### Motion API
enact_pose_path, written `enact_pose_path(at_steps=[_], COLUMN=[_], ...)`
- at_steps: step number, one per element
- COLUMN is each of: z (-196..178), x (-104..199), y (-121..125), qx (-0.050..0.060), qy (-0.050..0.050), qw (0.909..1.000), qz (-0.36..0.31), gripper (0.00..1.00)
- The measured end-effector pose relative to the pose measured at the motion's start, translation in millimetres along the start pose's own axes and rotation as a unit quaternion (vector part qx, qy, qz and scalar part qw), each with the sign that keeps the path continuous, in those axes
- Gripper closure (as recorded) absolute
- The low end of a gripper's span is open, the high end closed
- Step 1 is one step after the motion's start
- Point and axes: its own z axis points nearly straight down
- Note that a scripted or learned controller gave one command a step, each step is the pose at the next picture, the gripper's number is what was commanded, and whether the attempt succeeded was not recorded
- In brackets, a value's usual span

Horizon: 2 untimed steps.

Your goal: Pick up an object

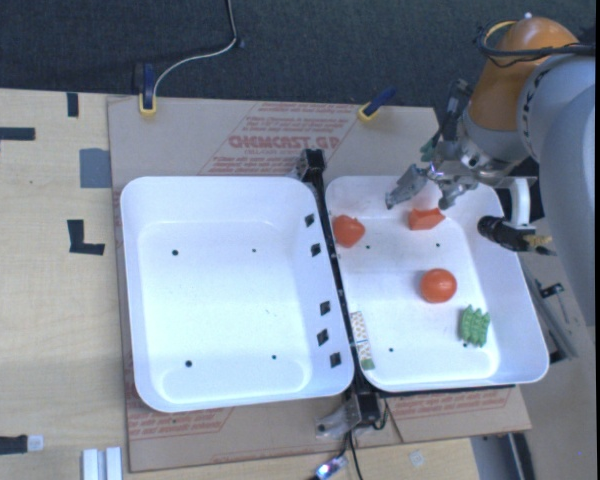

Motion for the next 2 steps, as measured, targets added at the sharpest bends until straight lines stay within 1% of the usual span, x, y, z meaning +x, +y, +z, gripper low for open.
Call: enact_pose_path(at_steps=[1,2], z=[66,49], x=[23,24], y=[-17,-14], qx=[-0.007,-0.01], qy=[-0.008,-0.006], qw=[0.9999,0.9999], qz=[0.002,0.001], gripper=[0.0,1.0])
